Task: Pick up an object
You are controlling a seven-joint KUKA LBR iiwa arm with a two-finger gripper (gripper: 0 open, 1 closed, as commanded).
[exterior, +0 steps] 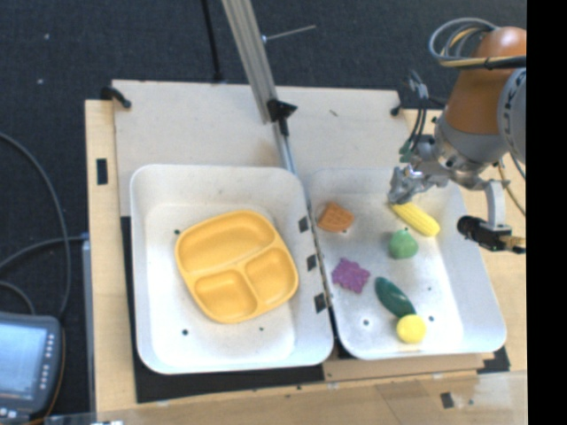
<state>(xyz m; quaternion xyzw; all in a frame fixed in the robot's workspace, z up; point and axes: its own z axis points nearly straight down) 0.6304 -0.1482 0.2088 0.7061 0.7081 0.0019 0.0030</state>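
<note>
We see the metal claw [406,189] poised just above the ridged yellow corn cob [415,219]; its grip state we cannot tell; a round green fruit [403,244] sits below.

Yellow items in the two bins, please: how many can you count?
3: the divided yellow tray in the left bin; the corn cob just below the hand in the right bin; the yellow ball near its front edge.

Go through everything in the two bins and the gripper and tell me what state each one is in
gripper: low over the right bin's far side, just above the corn
corn: lying flat
green ball: resting loose
orange piece: lying flat
purple piece: lying flat
dark green vegetable: lying flat
yellow ball: resting loose
yellow divided tray: upright, nothing in it
</note>
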